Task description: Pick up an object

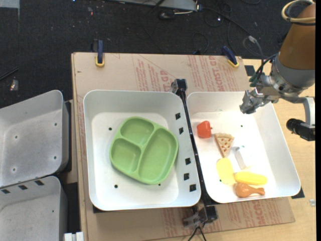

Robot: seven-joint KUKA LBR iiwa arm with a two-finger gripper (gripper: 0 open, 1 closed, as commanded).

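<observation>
hand (249, 104) over the right bin's (281, 134) far edge, its state unclear.
a blind descent here likely misses the tomato (204, 129) and pizza slice (224, 143).

The arm (296, 39) is running off the frame's right edge & top. The gripper (249, 104) is showing too small to read its fingers.

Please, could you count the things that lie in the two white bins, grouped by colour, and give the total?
Green: 1, the divided plate in the left bin
Red: 1, the red toy in the right bin
Tan: 1, the pizza slice
Yellow: 2, the pale yellow piece and the bright yellow piece
Orange: 1, the drumstick
White or grey: 1, the small pale piece
Total: 7
</observation>
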